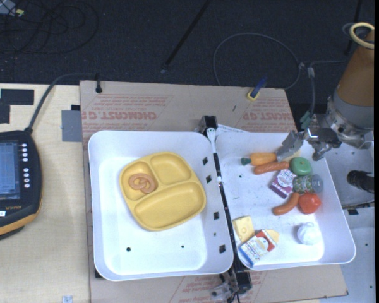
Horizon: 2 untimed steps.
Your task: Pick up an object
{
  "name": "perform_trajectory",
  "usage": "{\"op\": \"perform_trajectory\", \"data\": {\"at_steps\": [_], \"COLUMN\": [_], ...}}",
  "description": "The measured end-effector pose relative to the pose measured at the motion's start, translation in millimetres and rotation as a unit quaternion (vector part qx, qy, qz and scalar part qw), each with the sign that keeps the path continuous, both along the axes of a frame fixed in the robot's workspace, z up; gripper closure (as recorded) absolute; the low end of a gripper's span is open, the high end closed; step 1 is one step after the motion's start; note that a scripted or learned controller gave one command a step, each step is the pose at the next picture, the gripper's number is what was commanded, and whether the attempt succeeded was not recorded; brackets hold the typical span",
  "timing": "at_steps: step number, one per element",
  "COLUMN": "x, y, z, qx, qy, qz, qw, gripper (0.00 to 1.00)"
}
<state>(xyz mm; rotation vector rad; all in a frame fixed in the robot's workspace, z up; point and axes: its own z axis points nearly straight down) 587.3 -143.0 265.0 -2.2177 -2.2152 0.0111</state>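
Observation:
My gripper (305,145) hangs over the far right corner of the right bin (331,248), its fingers open with nothing between them. Just below it lie a carrot (264,158), a second orange piece (273,167) and a green round item (300,165). Further toward the front are a purple packet (282,183), a clear jar (309,184), a sausage (285,204) and a red tomato (309,202). A white lump (306,233), a cheese wedge (243,226) and a small printed packet (258,245) sit near the front edge.
The left bin (107,245) holds a yellow divided plate (170,197) with a brown ring (141,182) in one compartment. A pendant with a screen (6,175) lies at the far left. Cables run over the dark floor behind the bench.

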Motion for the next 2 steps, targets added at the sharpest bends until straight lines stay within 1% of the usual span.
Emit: {"op": "perform_trajectory", "data": {"at_steps": [1,2], "x": [39.1,2.0], "y": [-25.3,-4.4], "z": [-173.5,-173.6], "qx": [0.001,-0.0052], "qy": [0.002,-0.012], "qz": [0.001,0.0], "qw": [1.0,0.9999], "gripper": [0.0,0.0]}}
